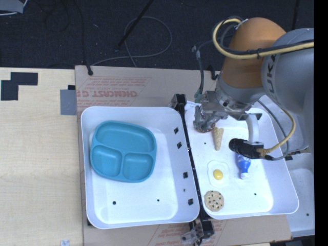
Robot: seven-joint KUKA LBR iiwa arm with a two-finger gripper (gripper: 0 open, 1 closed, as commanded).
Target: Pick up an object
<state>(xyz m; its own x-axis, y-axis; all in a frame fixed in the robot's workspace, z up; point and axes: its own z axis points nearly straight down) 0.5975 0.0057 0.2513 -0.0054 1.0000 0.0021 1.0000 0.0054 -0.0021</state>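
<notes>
While the gripper [205, 121] sits low at the right bin's [277, 201] far-left corner, finger state: cannot tell. Just beside it lies a cone [218, 138]; nearer are a fried egg [218, 173], blue tube [243, 166], cookie [213, 200]. Blue plate [123, 151] occupies left bin [102, 209].

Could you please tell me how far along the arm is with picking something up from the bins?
Done: the gripper is low at the right bin's far end. In hand: nothing visibly lifted. Left: the ice cream cone, blue tube, fried egg and cookie lie there; the blue plate sits left.
</notes>
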